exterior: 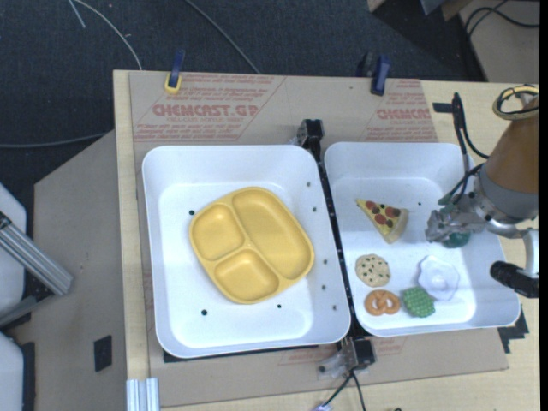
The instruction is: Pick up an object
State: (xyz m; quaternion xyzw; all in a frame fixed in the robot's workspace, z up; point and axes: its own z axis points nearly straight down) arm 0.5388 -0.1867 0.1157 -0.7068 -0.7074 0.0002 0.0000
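Note:
The right bin (pixel 402 163) holds a pizza slice (pixel 383 217), a chocolate-chip cookie (pixel 372 269), a pretzel (pixel 381 302), a green knobbly piece (pixel 419 301) and a white piece (pixel 438 277). My gripper (pixel 445 227) is low over the right side of this bin, above the white piece and to the right of the pizza slice. A small teal object (pixel 460 238) peeks out right at the gripper's tip, mostly hidden by it. I cannot tell whether the teal object is held.
The left bin (pixel 163 229) carries a yellow divided plate (pixel 249 243) with three compartments. A black divider clamp (pixel 312 132) sits between the bins at the back. The arm's grey and orange wrist (pixel 515 169) overhangs the right bin's right wall.

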